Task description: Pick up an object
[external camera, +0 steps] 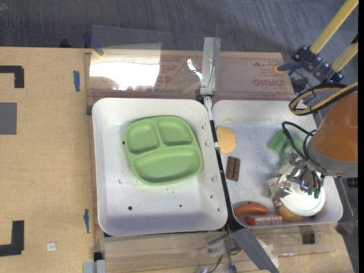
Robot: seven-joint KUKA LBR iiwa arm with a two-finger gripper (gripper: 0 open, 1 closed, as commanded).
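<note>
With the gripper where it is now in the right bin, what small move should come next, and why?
Probably a short straight descent. The gripper hangs over a white round object near the front right corner of the right bin, so that piece looks like the nearest target. The red sausage and brown chocolate piece lie further left. Whether it touches anything yet cannot be told.
</note>
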